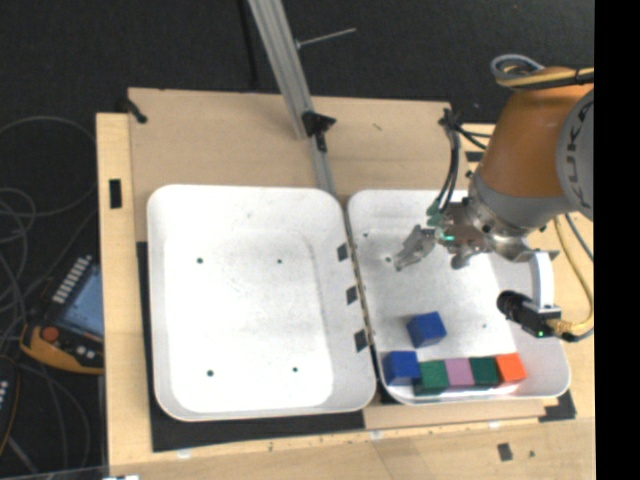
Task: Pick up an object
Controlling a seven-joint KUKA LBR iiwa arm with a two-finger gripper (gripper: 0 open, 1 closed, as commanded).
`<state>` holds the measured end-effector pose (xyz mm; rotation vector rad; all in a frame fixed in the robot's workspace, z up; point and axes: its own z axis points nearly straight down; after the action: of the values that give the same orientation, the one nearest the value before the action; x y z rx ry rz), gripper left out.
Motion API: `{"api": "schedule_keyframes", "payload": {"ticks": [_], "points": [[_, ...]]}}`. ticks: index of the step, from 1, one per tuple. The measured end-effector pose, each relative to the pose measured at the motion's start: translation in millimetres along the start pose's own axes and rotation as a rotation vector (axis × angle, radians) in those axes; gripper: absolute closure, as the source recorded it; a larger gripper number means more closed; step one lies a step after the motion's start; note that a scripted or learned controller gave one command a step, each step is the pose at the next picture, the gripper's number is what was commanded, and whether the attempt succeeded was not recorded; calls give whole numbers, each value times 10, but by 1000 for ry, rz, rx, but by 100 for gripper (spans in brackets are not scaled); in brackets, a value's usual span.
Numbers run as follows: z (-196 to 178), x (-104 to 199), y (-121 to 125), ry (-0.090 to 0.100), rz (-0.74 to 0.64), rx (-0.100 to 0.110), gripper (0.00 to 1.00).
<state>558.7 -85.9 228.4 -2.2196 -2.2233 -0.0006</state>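
Six blocks on my list, all in the right bin: a loose blue cube near the middle, and along the near wall a row — blue block, green block, pink block, dark green block, orange block. Left bin on the desk: no blocks that I can see. Gripper: over the right bin's far half, well apart from the loose cube; jaws look spread, nothing between them. Progress, as I judge it — nothing picked yet. Left to do: choose a block, likely the loose cube, descend, close, lift.
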Motion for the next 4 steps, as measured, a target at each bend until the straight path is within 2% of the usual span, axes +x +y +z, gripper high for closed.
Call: {"api": "schedule_keyframes", "payload": {"ticks": [1,2,3,4], "points": [[1310,-255,-324,-2,4,2,0],[1306,-48,-588,-3,4,-4,0],[273,233,-246,-1,-3,-10,0],[1324,-130,-503,-1,5,-2,0]]}}
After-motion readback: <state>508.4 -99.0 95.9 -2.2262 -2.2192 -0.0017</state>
